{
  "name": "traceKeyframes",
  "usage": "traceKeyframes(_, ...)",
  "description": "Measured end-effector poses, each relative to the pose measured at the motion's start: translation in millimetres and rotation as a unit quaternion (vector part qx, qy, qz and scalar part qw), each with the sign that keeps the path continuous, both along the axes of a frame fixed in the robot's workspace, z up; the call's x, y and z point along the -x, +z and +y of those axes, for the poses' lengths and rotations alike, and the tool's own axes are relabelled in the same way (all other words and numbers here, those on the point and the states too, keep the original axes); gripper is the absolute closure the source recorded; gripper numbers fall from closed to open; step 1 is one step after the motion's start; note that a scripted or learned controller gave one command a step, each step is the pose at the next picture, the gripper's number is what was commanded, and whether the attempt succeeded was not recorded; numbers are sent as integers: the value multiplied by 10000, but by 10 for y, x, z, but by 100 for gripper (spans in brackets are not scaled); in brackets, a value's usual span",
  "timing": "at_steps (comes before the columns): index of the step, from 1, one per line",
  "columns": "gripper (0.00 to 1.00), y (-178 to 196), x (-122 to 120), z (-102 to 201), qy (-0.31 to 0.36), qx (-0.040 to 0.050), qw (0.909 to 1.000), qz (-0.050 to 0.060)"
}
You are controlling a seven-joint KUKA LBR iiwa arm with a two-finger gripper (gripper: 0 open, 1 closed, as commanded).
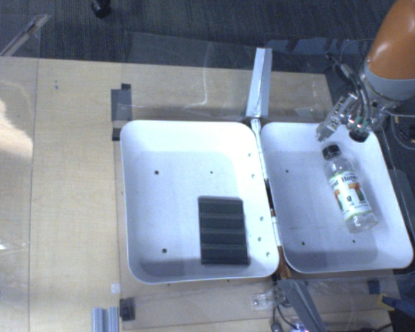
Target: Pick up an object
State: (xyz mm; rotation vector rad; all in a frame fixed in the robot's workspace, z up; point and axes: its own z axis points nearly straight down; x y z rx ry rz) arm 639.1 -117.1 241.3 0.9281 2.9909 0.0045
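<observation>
Bottle point(347, 191) lies on its side in the right bin point(297, 251), cap toward the far rim. Above that rim hangs the gripper point(342, 121), gripping nothing. A dark ridged block point(223, 230) rests in the left bin point(159, 151) on the pale wooden bench point(69, 185).

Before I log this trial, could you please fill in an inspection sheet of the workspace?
Surface: wooden bench bearing two white bins.
Job's things: clear bottle lying in the right bin; ridged black block lying in the left bin.
Clutter: nothing seen.
Grippers: gripper over the right bin's far edge, beside the bottle's cap, holding nothing.
Cables: wires at the wrist.
Surroundings: dark carpet; clear screen at the left.
</observation>
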Motion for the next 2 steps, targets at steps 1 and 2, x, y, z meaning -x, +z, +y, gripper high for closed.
traceKeyframes(1,100,-524,39,-129,2470,13,9690,14)
traceKeyframes(2,100,-398,244,-399,3290,26,9443,8)
